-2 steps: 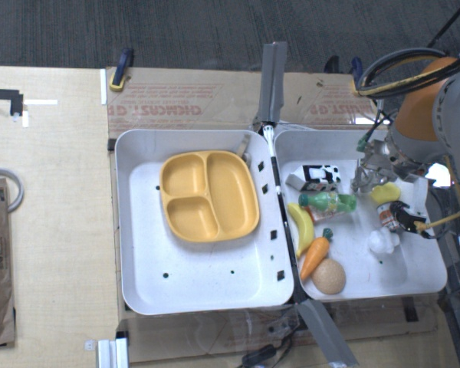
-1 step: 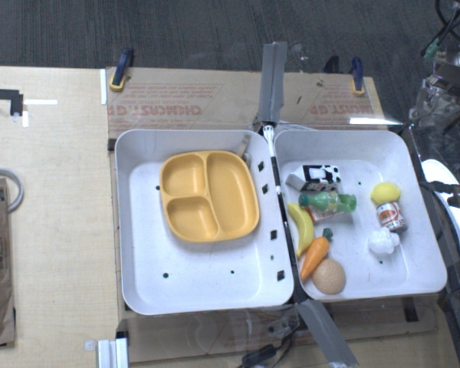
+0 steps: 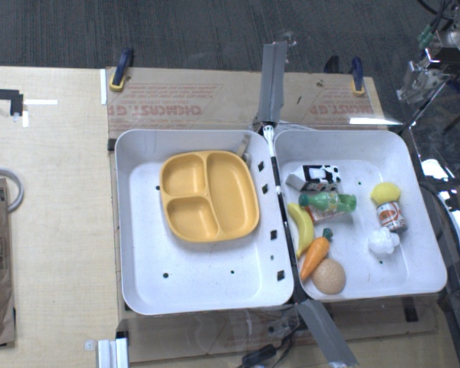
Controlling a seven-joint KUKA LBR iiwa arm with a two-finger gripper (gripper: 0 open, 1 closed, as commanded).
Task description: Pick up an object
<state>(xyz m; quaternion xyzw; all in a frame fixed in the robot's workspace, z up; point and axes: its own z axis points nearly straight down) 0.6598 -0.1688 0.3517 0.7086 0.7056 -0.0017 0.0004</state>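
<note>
A workbench (image 3: 46, 205) seen from above carries two shallow white bins set side by side, touching along a central divider. The left bin (image 3: 138, 282) holds a yellow divided plate (image 3: 209, 195) with three compartments, lying flat toward the bin's 12 o'clock side. The right bin (image 3: 422, 228) holds a cluster of small items: a banana (image 3: 301, 228) along its 9 o'clock wall, a carrot (image 3: 314, 256) just beside it pointing toward 7 o'clock, and a tan egg-shaped ball (image 3: 330, 276) at 6 o'clock, touching the carrot's tip. A green bottle (image 3: 327, 202) lies on its side near the centre, with a black-and-white toy (image 3: 320, 175) at its 12 o'clock. At 3 o'clock sit a lemon (image 3: 386, 193), a small can (image 3: 392, 216) and a white crumpled lump (image 3: 382, 241). The gripper (image 3: 428, 73) hangs at the picture's 2 o'clock corner, outside the bins, and whether it is open cannot be told
</note>
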